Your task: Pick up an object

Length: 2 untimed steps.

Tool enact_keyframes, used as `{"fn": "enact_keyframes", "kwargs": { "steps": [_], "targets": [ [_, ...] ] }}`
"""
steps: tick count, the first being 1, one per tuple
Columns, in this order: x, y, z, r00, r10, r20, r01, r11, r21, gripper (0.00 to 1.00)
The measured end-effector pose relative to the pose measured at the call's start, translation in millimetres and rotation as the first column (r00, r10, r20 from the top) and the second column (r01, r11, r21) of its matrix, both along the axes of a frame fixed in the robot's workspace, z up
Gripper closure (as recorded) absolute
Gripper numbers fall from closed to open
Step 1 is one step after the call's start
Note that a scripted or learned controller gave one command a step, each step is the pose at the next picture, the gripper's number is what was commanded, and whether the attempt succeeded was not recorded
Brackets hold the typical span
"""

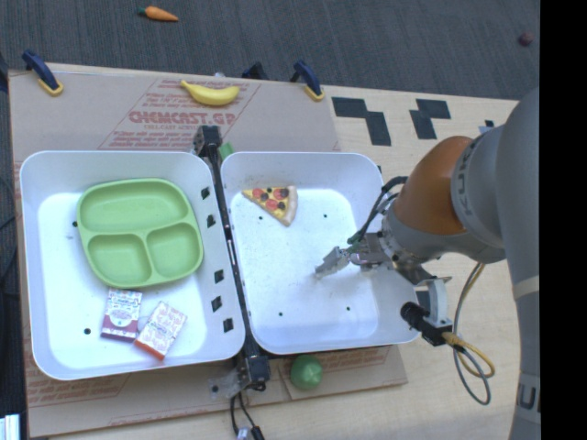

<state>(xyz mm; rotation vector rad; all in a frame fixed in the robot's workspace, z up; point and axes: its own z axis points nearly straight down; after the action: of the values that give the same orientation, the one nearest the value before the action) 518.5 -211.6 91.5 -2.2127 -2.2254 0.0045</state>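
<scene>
A toy pizza slice [271, 200] lies in the right bin [312, 333] near its far left corner. My gripper [332, 262] hangs low over the middle right of that bin, pointing left, well below and to the right of the pizza slice. Nothing shows between its fingers. In the left bin [37, 273] rest a green divided plate [139, 229] and two small snack packets [122, 313] [161, 328] near the front.
A toy banana [211, 91] lies on the cardboard behind the bins. A green ball [306, 371] sits on the bench in front of the right bin. An orange carrot [160, 13] lies on the floor beyond. Blue clamps [308, 78] hold the cardboard's far edge.
</scene>
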Motion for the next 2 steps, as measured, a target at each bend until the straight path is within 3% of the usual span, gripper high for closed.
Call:
{"fn": "enact_keyframes", "kwargs": {
  "steps": [1, 2],
  "targets": [
    [69, 27, 18, 1.000, -0.001, 0.004, 0.001, 1.000, 0.001, 0.00],
    [70, 9, 26, 1.000, -0.002, 0.004, 0.002, 1.000, 0.001, 0.00]
  ]
}}
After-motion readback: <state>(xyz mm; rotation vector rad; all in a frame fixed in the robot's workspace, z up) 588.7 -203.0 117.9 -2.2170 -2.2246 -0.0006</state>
